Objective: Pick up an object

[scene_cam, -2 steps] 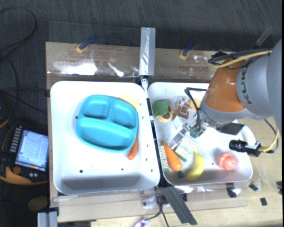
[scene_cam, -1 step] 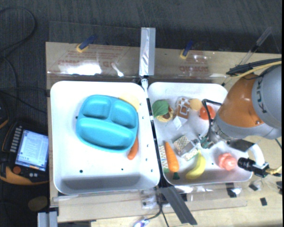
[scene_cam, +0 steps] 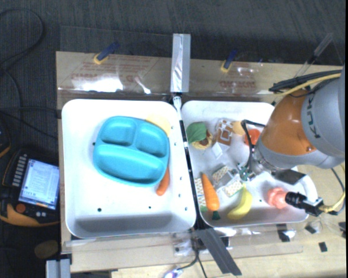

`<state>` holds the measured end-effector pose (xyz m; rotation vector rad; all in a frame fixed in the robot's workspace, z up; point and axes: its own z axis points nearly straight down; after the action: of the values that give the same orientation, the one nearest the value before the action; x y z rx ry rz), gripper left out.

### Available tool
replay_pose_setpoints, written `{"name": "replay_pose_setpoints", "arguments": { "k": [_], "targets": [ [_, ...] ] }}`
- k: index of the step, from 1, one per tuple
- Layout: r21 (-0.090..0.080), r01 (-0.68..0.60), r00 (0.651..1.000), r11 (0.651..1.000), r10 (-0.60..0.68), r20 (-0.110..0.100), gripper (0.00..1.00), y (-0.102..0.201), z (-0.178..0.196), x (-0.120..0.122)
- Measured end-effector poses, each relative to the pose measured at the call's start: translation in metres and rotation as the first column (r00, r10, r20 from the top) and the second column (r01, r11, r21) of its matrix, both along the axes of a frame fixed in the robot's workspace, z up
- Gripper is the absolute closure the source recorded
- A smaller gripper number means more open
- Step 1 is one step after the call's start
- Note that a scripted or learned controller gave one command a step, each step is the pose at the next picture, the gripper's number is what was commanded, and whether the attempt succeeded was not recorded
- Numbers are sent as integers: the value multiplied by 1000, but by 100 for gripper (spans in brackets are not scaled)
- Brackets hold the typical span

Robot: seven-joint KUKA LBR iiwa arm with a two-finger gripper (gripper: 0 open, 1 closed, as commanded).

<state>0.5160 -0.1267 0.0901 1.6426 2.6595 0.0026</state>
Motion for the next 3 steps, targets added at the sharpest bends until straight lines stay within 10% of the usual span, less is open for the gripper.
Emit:
{"name": "replay_pose_setpoints", "arguments": {
  "k": [1,3],
  "targets": [
    [6,375,927,927,-375,-4,0,19,-1,36],
    [4,478,878,878,-478,-18,0,-8,39,-33]
  ]
}}
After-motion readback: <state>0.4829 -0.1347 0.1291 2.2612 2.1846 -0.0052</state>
